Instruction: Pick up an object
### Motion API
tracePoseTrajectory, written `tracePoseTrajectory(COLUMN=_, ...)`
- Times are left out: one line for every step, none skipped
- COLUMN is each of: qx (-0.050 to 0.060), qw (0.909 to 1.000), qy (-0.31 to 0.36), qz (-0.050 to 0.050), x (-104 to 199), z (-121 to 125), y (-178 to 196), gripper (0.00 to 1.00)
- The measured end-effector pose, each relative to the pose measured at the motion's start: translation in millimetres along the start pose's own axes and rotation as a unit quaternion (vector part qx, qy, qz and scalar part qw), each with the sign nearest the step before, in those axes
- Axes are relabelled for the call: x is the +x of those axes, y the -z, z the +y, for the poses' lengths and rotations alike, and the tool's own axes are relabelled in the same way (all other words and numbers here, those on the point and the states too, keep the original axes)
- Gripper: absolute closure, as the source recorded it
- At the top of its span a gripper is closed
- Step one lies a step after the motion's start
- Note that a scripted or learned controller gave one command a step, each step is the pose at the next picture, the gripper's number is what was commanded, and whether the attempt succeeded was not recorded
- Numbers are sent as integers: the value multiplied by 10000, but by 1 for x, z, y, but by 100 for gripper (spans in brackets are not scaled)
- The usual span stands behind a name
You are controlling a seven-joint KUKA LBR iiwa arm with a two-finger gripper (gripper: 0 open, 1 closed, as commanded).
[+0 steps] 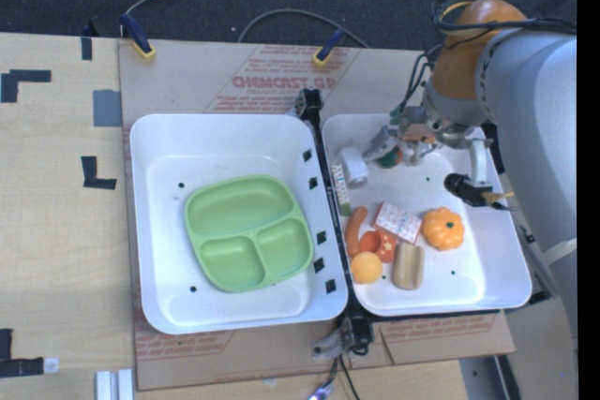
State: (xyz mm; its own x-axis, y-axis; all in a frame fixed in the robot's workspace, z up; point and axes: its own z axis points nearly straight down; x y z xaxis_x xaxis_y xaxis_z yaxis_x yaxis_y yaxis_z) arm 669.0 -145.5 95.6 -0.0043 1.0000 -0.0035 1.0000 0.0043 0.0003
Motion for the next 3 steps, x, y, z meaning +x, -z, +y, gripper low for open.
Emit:
tracePoseTrajectory(qx=6, qw=10000, qy=3, qz=-3, x=0, z=0, y=10, gripper=100)
tracePoseTrajectory(qx=12, qw=10000, qy=-22, qz=14, x=-17, z=-65, y=15, gripper=100)
tracePoseTrajectory(qx=-8, qw=10000, qy=-7, qz=17, x=71, z=-39, y=90, gripper=100)
